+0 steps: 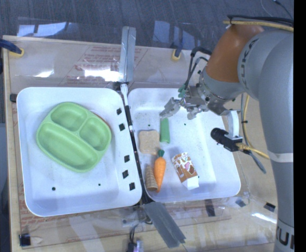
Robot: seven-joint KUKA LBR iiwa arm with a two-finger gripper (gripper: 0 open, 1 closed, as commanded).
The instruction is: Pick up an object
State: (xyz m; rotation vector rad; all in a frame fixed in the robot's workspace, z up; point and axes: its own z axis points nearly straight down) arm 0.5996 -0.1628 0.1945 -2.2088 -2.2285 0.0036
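Note:
My gripper [180, 111] hangs over the far part of the right bin [221, 167], its fingers spread open with nothing between them. A green cylinder-shaped piece [165, 132] lies just below the left fingertip [169, 109], close to it but outside the gap. Nearer the front of the same bin lie a slice of toast [148, 140], a carrot [159, 171], a small brown ridged piece [151, 178] and a little printed carton [185, 169].
The left bin [32, 188] holds a green divided plate [74, 135]. A raised divider [127, 140] with black clips separates the two bins. The arm's grey and orange body [247, 51] covers the right bin's far right corner.

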